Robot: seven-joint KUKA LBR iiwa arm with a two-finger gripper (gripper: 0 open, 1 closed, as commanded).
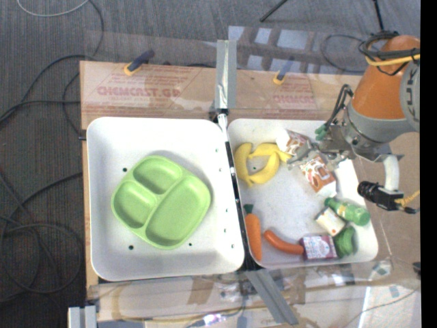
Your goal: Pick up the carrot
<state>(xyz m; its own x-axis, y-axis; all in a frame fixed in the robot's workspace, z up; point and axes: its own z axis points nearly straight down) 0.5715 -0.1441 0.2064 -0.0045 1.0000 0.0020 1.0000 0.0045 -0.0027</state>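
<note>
**Carrot waiting at the right bin's near-left corner, gripper far off at the upper right**

Camera view: the carrot (pixel 253 236) is lying in the right bin (pixel 292 190), tight against the wall that is shared with the left bin (pixel 95 203), with its green top pointing away from the bench's front edge and its orange body running toward the near corner. The gripper (pixel 326 144) is being held over the bin's far right part — well apart from the carrot, low among snack packets. Whether the jaws are spread or pressed together cannot be told, since the fingers are being lost against the clutter beneath the wrist.

For the step in hand to be done well, a long crossing toward the near-left corner is judged necessary. The fingers would best be aligned across the carrot's narrow width, not along its length, and a descent over the thick orange middle is being favoured — the green end looks too small to be gripped surely. The bin wall is being counted as the main hindrance: one finger would have to be slipped between the carrot and that wall, where little room is showing.

Other things are crowding the bin. A sausage (pixel 283 243) is lying just beside the carrot's lower end, and a purple packet (pixel 318 247) is resting beyond it. A banana (pixel 257 162) is sitting above the carrot along the same wall. A green bottle (pixel 349 211) and an orange-and-white packet (pixel 319 174) are lying to the right. In the left bin, a green divided plate (pixel 162 201) is sitting by itself.
</note>
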